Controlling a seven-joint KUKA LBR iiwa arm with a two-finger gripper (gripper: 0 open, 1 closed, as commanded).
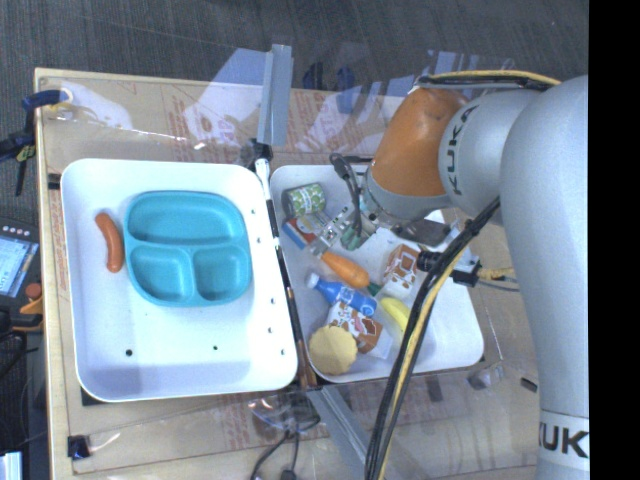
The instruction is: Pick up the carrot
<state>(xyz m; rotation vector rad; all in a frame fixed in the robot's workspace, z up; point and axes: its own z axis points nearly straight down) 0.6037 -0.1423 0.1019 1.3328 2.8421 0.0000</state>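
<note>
The carrot [347, 269], orange and short, lies on its side in the middle of the right white bin [452, 340]. My gripper [343, 231] hangs just behind the carrot's left end, close over the bin floor, below the arm's orange band. Nothing shows held in it.
Around the carrot lie a green can [303, 200], a blue-capped bottle [344, 294], a yellow piece [395, 314], a beige ball [333, 348] and a printed packet [402, 266]. The left bin [160, 373] holds a turquoise divided tray [190, 245] and a sausage [110, 240].
</note>
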